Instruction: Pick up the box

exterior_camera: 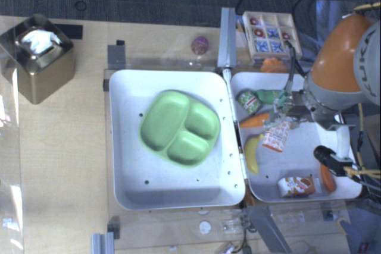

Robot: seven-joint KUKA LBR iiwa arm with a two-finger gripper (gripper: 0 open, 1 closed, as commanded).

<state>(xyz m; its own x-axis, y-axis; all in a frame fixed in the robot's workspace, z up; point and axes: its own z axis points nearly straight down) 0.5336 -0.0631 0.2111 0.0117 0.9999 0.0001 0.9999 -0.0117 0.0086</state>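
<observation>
Gripper (280, 119) is seen low in the right bin (351, 193), with the small red-and-white box (275, 138) seemingly pinched between its fingers, just beside the carrot (255, 121). Grasp looks made; lifting clear is what's left, probably.

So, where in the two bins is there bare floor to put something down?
Left bin: a bare strip rings the green divided tray, widest along the near edge. Right bin: crowded with the carrot, banana, small box, gripper; one bare patch near its middle.
</observation>
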